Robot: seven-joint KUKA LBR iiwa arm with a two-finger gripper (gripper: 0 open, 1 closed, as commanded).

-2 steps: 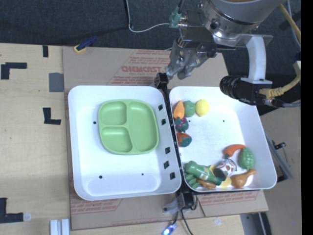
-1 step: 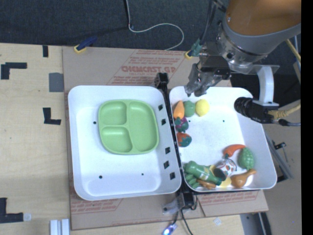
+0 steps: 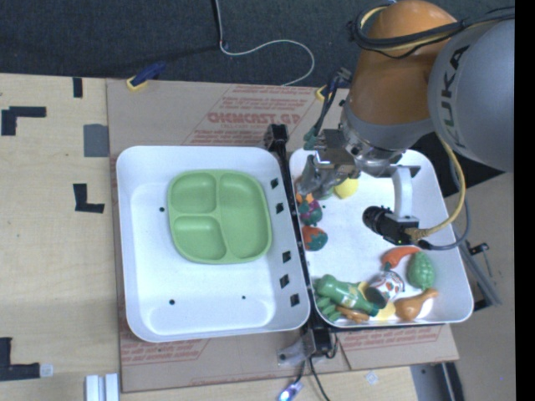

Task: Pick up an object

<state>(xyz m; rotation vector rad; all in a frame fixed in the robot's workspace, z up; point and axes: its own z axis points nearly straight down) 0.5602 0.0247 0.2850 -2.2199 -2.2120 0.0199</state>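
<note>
a wooden worktop [image 3: 50, 249] carries a sheet of brown cardboard [image 3: 209, 111] printed with red lettering, and two shallow white bins sit on it side by side. the left bin [image 3: 138, 291] holds a pale green divided plate [image 3: 221, 215] with three compartments, lying flat in the bin's upper half. the right bin [image 3: 447, 215] touches the left one along a seam lined with small black clips [image 3: 287, 257]. black tape marks [image 3: 84, 197] dot the worktop to the left. beyond the worktop lies dark carpet [image 3: 109, 15], crossed by a thin white cable [image 3: 251, 48]. a small yellow and blue clamp [image 3: 146, 73] sits at the cardboard's far left corner.
</note>
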